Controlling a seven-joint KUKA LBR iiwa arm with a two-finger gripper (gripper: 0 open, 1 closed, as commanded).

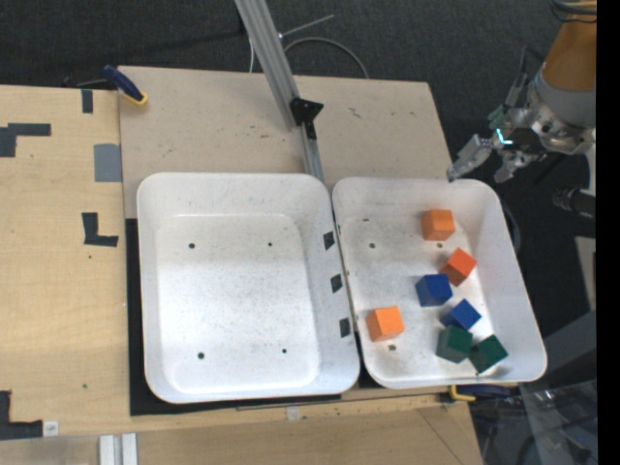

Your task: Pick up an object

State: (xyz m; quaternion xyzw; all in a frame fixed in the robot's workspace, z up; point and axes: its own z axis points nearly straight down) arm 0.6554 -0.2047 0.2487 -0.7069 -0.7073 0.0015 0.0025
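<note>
Wooden bench (58, 260) lying under dark carpet, bearing two shallow white bins side by side on a black mat, seen from above at a slant.

Sitting bare on the viewer's left: the left bin (155, 289), speckled grey on its floor. Leaning in from the top edge and ending at a black bracket just behind the seam between the bins: a silver pole (266, 37). Resting near the bench's far left corner: a blue-and-yellow clamp (126, 83).

Holding seven small blocks, all lying loose toward its right side: the right bin (387, 201). Counting three orange: one orange block (438, 224) farthest back, sitting nearly square to the bin; a second orange block (461, 263) just in front of it, turned corner-on; a third orange block (385, 323) apart to the left, near the bin's middle. Counting two blue: one blue block (433, 290) touching the second orange one, another blue block (465, 314) just beside it. Counting two dark green: one green block (453, 343) and another green block (489, 353), lying close together at the near right corner. Showing no long axis, being roughly cubic.

Hovering outside the right bin's far right corner, well apart from every block: the gripper (481, 160), hanging from the grey arm, fingers spread apart and pinching nothing.
</note>
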